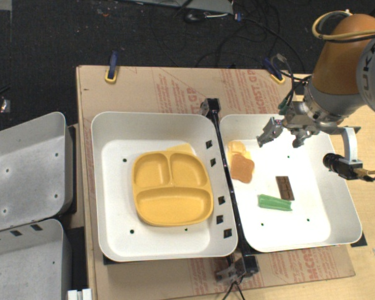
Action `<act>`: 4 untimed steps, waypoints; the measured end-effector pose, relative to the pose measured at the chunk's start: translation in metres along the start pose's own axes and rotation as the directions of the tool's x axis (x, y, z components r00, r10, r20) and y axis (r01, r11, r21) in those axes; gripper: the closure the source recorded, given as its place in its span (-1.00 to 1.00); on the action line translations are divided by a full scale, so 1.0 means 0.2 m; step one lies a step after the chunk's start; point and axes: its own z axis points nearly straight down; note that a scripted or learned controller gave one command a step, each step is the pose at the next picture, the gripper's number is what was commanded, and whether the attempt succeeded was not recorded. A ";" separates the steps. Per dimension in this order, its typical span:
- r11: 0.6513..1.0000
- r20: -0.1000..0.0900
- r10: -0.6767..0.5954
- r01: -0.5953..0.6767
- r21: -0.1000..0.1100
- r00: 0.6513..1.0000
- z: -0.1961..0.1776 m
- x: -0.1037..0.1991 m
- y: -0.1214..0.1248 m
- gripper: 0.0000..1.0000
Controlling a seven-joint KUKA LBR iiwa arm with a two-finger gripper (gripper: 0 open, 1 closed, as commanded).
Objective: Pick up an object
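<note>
Camera view: single fixed camera, mounted above the brown board-topped table (175, 86), looking down at a slant toward 12 o'clock. Distance: moderate; both shallow white plastic bins fit whole in frame, left bin (112, 167) and right bin (325, 224) side by side at centre. Dark floor with cables lies at 12 o'clock. Grey arm with orange band (344, 55) enters from 2 o'clock.

We see a tray (172, 189) in the left bin (106, 167); bread (240, 165), bar (285, 187), bean pod (274, 202) in the right bin (337, 227), frame centre-right.
</note>
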 end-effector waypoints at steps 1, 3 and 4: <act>1.000 0.001 -0.002 0.002 -0.012 1.000 -0.04 0.00 0.01 -1.00; 1.000 0.001 -0.003 0.003 -0.010 1.000 0.49 0.07 0.03 -1.00; 1.000 0.000 0.000 0.000 -0.013 1.000 0.67 0.07 0.03 -1.00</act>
